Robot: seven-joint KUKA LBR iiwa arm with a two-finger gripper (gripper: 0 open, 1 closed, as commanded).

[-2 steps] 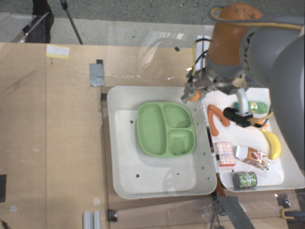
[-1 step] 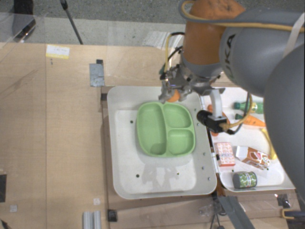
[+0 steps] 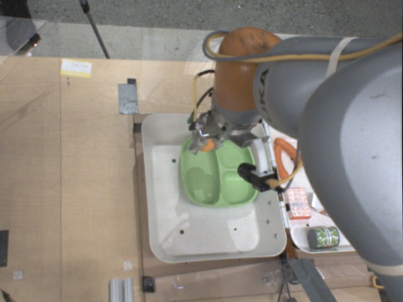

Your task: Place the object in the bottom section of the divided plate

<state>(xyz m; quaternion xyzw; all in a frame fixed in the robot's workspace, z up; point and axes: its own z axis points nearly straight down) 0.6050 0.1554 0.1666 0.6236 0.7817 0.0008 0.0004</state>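
A green divided plate [image 3: 203, 180] lies in the left white bin [image 3: 214, 234], towards its far right. Its large section faces the view's left, and smaller sections [image 3: 234, 180] sit on the right. My gripper [image 3: 201, 138] hangs over the plate's far left rim, beneath the orange wrist band. A small orange object [image 3: 207, 147] shows between the fingertips, just above the rim, and the gripper is shut on it. The arm hides the plate's far edge. A black part of the wrist [image 3: 252, 176] juts over the plate's right section.
The right bin [image 3: 318, 249] holds an orange looped item [image 3: 284, 153], a small red-patterned box [image 3: 298, 204] and a green can [image 3: 324, 236]. The arm covers most of that bin. A grey bracket [image 3: 128, 97] sits on the wooden bench to the left.
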